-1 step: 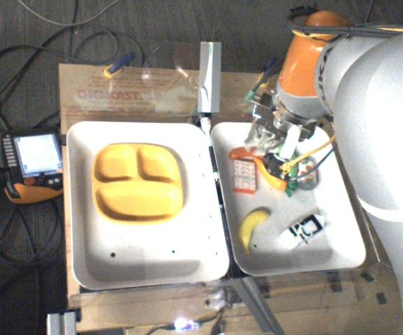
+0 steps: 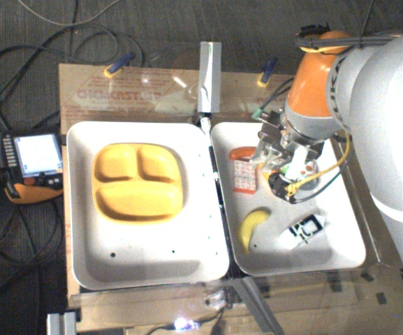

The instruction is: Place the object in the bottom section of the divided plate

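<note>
While the pincer (image 2: pixel 279 160) hangs over the right bin (image 2: pixel 341 246), its opening hard to tell, the banana (image 2: pixel 251 227) lies nearer and the plate (image 2: pixel 139 181) sits left.

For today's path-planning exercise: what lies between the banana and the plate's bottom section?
The banana is in the right bin, the plate in the left bin. The two bin rims between them are the only barrier.
</note>
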